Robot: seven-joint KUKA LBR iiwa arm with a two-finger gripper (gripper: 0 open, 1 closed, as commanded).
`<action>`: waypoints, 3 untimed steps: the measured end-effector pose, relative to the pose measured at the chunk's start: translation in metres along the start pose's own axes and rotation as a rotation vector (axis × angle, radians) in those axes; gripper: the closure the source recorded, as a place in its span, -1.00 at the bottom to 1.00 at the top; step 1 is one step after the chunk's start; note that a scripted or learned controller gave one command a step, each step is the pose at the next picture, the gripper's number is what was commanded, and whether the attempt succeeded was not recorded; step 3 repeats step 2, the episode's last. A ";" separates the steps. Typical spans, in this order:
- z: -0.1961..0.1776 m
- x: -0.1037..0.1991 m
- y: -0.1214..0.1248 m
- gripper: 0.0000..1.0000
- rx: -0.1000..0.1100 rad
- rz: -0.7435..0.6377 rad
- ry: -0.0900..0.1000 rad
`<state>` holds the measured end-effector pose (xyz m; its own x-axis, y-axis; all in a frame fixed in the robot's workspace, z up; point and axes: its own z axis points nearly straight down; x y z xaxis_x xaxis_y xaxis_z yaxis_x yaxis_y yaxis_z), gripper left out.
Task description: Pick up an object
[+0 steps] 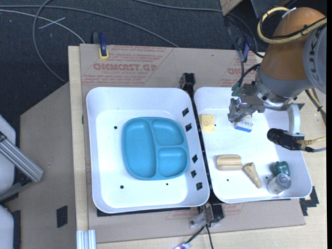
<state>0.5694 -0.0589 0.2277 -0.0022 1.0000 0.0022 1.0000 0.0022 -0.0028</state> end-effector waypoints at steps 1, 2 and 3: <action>0.009 0.057 -0.008 1.00 0.001 -0.003 0.001; 0.003 0.117 -0.015 1.00 -0.002 -0.003 0.000; 0.003 0.117 -0.015 1.00 -0.002 -0.003 0.000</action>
